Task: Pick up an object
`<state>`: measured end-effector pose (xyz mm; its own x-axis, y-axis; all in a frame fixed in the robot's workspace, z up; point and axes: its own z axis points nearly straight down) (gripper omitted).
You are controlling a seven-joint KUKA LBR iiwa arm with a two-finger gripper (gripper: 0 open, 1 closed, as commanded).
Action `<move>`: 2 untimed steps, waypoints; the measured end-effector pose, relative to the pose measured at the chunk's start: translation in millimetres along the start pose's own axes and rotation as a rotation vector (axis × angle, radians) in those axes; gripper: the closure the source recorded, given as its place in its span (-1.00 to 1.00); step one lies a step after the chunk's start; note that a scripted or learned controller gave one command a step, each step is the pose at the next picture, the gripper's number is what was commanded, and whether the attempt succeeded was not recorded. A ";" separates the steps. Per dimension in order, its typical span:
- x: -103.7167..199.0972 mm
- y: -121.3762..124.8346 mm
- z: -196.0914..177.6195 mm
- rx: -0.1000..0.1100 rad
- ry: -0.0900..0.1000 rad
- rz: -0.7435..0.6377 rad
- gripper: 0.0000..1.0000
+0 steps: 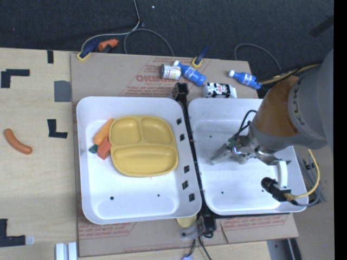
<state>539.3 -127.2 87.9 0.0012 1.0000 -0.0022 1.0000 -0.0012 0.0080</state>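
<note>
Robot lab: arm (pixel 293 112), white bins (pixel 87 145), cardboard-covered bench (pixel 135 77).

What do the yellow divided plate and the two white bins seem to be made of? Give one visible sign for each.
Yellow divided plate: likely moulded plastic, matte; uniform colour, rounded compartment ridges.
White bins: probably smooth plastic; thin rounded rims, faint sheen.

You see orange sausage toy (pixel 18 141) near bench's left edge; blue bottle (pixel 193 74) and white can (pixel 171 71) touching behind bins; second blue bottle (pixel 244 78) toward back right.
</note>
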 end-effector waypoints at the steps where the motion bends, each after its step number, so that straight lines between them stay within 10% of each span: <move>1: 33.3 66.1 0.0 0.004 0.002 -0.007 -1.00; 2: 22.9 126.0 -37.5 0.001 0.000 -0.005 -1.00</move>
<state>665.0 -104.3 126.4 -0.0034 1.0000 -0.0022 1.0000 0.0034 0.0073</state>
